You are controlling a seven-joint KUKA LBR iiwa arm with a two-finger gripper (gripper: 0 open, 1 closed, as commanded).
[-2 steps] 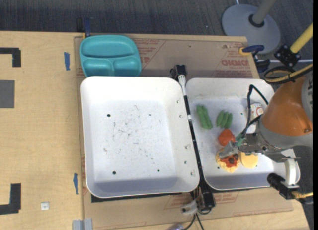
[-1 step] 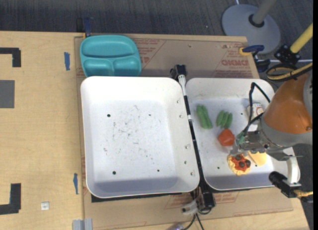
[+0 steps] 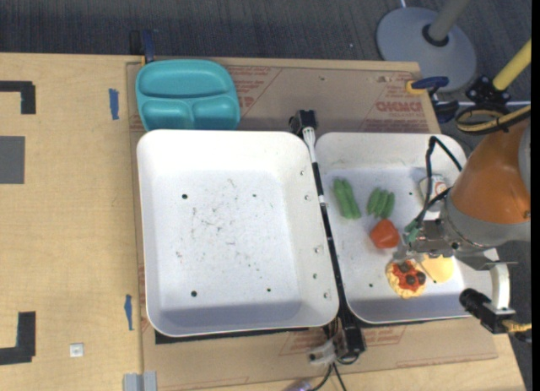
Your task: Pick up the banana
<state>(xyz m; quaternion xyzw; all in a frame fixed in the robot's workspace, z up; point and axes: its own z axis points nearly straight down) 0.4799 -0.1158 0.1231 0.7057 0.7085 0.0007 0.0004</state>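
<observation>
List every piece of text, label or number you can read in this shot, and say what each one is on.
Red print on the cardboard sheet behind the bins: upside down and blurred, too unclear to read.
Fainter red print on the same cardboard beside the teal tray: too small to read.
Small white tag at the bench's left front: no legible marks.
Nothing else carries readable text.

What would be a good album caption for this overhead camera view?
Grey-and-orange arm reaching over the right bin, which holds green vegetables, a red piece and other toy foods.
</observation>
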